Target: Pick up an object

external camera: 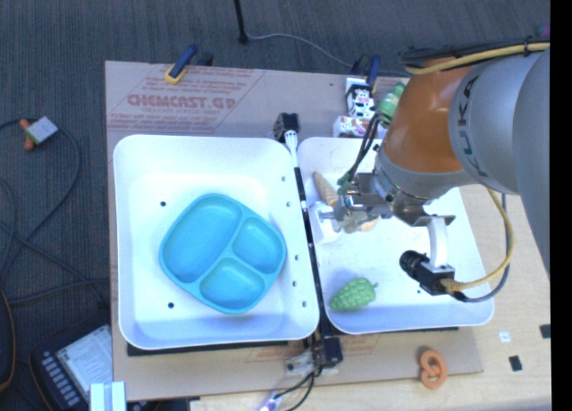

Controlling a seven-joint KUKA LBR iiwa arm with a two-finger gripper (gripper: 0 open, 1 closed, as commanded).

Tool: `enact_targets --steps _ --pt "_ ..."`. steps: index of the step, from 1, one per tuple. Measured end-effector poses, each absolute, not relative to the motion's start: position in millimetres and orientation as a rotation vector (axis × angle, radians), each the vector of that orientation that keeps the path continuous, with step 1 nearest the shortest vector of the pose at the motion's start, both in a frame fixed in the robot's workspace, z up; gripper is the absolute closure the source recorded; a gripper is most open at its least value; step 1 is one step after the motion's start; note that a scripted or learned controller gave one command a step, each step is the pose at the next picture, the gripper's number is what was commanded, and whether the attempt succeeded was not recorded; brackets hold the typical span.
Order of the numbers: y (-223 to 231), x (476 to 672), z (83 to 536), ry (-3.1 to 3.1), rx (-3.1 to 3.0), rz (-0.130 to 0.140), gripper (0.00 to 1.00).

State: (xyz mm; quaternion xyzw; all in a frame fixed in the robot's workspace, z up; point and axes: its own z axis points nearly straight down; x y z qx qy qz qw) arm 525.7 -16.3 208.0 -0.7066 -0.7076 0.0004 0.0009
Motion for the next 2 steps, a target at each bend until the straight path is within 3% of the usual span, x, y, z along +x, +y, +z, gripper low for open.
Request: enact_targets --steps 1,2 --pt "34.8 483.2 212.7 -2.221 -2.219 0.003 1.0" --pt "-32.9 538.3 214.8 -2.222 -2.223 0.003 1.0"
